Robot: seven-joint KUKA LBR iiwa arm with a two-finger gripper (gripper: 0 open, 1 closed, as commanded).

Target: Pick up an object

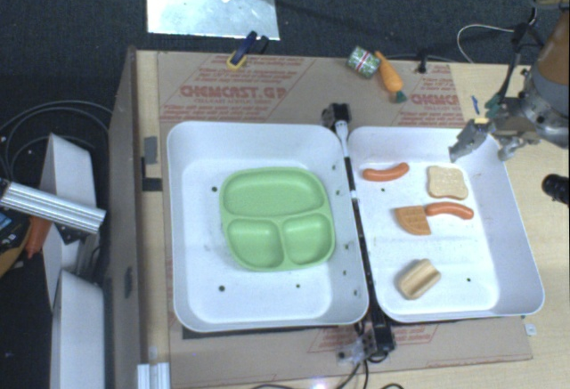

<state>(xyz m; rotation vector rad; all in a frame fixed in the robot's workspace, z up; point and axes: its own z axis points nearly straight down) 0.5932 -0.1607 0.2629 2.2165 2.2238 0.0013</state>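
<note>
The right bin [508,227] holds several toy foods. A red sausage [385,171] lies at its back left and a pale bread slice [446,182] at its back right. An orange toast piece [412,220] touches a second sausage [451,211] in the middle. A tan bread roll [417,278] lies near the front. My gripper [486,147] hangs over the bin's back right corner, just beyond the bread slice. It is open, with nothing between its fingers [465,146].
The left bin [191,200] holds a green divided plate [276,218]. On the cardboard behind the bins lie a small green can [362,60], a toy carrot [390,76] and a yellow-and-blue clip [245,51]. Cables run at the back right.
</note>
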